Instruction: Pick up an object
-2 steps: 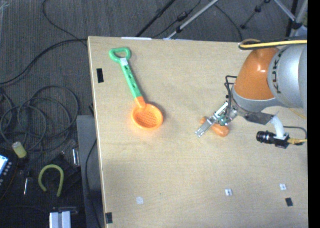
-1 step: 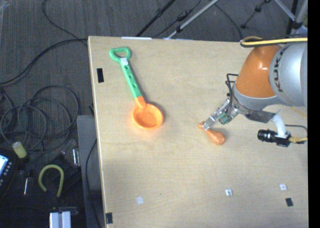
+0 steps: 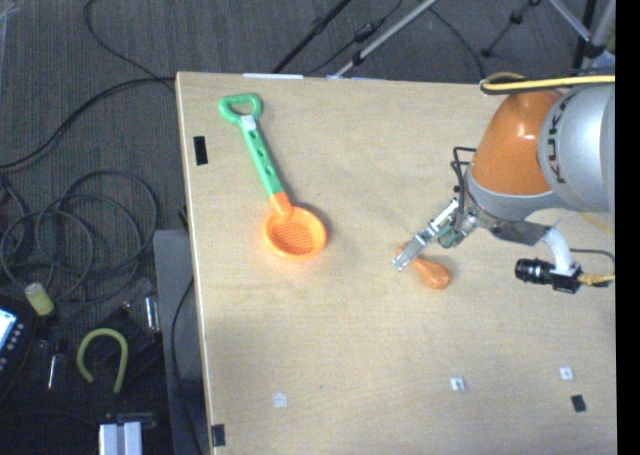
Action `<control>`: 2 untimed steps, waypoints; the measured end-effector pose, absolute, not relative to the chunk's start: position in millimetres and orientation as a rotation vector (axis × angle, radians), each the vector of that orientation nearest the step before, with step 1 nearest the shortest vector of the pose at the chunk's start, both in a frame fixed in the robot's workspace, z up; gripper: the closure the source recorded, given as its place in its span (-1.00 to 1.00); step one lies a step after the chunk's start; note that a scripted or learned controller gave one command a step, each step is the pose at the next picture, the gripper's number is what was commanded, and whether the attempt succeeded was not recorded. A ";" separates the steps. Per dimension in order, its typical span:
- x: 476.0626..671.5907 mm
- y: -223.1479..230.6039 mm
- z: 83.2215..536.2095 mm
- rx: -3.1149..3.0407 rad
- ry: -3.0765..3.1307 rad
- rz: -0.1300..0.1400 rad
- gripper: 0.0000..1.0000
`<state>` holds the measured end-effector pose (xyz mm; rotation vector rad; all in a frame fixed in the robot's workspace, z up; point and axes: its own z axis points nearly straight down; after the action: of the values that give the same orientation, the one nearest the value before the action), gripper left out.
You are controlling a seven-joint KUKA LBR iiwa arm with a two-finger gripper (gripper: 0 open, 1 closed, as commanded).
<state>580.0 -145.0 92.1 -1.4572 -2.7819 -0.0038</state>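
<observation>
Camera view: a slanted look down on a pale wooden table (image 3: 330,363), with the arm (image 3: 545,158) reaching in from 3 o'clock.
Jaws: the gripper (image 3: 405,257) hangs low over the table's middle right, its thin metal fingers pointing toward 8 o'clock; whether they are spread or pressed together cannot be told, and nothing shows between them.
Nearest thing: a small orange piece (image 3: 433,275), pear-like, lies on the table just beside the fingers, at about 4 o'clock from their tips. Its long axis seems to run from 10 to 4 o'clock. Touching or apart cannot be told.
Other thing: a scoop (image 3: 270,183), green handle and orange bowl, lies well apart at 9 o'clock from the jaws, its handle running toward 11 o'clock.
Surface: flat, bare wood with a few small marks near the front edge.
Room: open table all round both things; dark carpet and cables (image 3: 80,233) beyond the left edge.
</observation>
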 end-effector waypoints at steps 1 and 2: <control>580.5 -144.1 100.9 -1.458 -2.782 -0.008 1.00; 580.4 -144.0 100.9 -1.458 -2.782 -0.008 -1.00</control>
<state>580.4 -144.0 100.9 -1.4577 -2.7816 -0.0076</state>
